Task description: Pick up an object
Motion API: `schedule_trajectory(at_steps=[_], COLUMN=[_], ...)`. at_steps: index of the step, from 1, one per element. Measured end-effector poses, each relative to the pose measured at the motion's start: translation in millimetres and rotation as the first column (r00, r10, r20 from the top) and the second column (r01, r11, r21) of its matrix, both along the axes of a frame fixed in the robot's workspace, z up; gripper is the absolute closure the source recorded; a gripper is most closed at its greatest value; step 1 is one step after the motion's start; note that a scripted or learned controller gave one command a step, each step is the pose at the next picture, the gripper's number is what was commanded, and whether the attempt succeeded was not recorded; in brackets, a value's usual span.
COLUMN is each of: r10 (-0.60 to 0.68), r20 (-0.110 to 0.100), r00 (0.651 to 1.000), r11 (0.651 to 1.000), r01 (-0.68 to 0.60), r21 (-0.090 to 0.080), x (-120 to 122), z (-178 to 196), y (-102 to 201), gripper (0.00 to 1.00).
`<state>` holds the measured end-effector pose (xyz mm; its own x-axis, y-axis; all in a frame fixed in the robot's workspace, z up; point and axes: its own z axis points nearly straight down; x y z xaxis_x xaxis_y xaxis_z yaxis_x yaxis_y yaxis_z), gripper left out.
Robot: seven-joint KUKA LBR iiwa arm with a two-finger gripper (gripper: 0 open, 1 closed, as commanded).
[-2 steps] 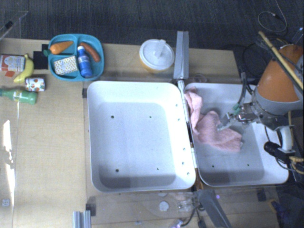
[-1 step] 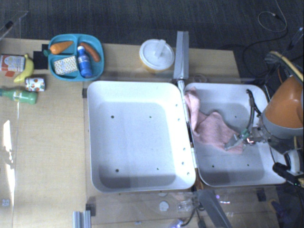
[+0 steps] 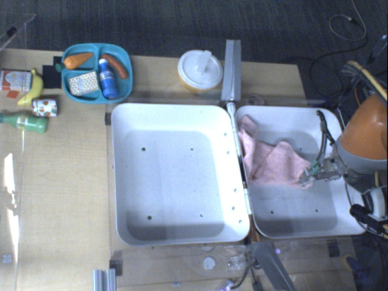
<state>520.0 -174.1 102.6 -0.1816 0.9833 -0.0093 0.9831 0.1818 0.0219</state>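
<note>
A pink cloth (image 3: 271,160) lies crumpled in the right bin (image 3: 291,223), against its left wall. The claw (image 3: 313,173) touches the cloth's right edge. I cannot tell whether it is grasping.

A light wooden bench (image 3: 60,180) fills most of the view. Behind it the floor (image 3: 182,11) is dark grey carpet. A thin cable (image 3: 348,20) loops on the floor at the top right. Bright light shines on the bench's left side.

Wooden bench (image 3: 60,193), two white bins (image 3: 176,229), blue tray (image 3: 124,71)
</note>
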Motion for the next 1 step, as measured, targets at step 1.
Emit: schedule_trajectory(at_steps=[1], r10=[0.000], r20=[0.000], r00=[1.000], r11=[1.000], r01=[0.000], r21=[0.000], x=[-0.1], z=[0.0], y=[0.0], gripper=[0.00])
